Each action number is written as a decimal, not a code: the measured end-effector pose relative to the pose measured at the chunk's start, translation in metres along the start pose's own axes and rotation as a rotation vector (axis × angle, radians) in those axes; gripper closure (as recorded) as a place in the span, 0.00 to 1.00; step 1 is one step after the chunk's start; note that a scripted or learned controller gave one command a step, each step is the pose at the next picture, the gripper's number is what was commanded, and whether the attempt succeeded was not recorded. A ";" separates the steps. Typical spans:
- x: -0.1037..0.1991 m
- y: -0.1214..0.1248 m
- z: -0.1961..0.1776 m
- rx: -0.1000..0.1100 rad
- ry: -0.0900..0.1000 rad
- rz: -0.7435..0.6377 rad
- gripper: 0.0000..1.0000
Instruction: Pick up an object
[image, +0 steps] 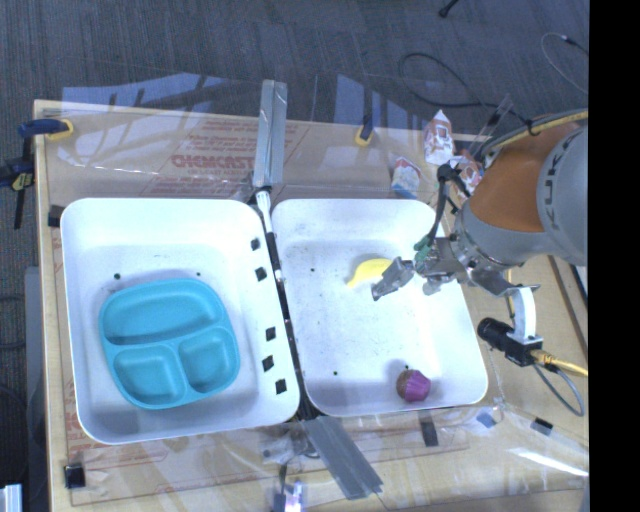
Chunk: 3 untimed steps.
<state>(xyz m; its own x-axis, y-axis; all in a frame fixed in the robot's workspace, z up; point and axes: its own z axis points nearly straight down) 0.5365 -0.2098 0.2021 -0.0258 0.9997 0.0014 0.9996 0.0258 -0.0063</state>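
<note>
Trouble could come from the yellow banana (368, 271), because it lies flat on the floor of the right bin (330, 350) and it is smooth and curved. If the gripper (393, 281) comes down a little off to one side, I think it may just push the banana along the floor and close on air. The banana could also slip out as the claw squeezes.

The arm (520, 200) reaches in from the right, over the right wall of that bin. Its wrist bends down and points left, so the gripper hangs low in the bin, just beside the banana's right end. I can see one grey finger sticking out toward the banana, but I cannot tell if the claw is apart or together. Nothing shows between the fingers, so it is not holding anything.

A small purple fruit (413, 384), maybe a plum, sits near the front wall of the same bin, well apart from the gripper. A blue tray (170, 342) with three parts lies in the left bin (90, 230).
</note>
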 end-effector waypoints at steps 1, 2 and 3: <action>0.010 0.075 0.112 -0.002 -0.001 -0.009 0.00; -0.001 0.121 0.112 0.001 0.001 -0.020 0.00; 0.002 0.121 0.105 0.008 0.002 -0.030 1.00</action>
<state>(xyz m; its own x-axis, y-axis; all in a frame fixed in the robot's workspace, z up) 0.6567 -0.2046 0.0963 -0.0558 0.9984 0.0038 0.9983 0.0559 -0.0145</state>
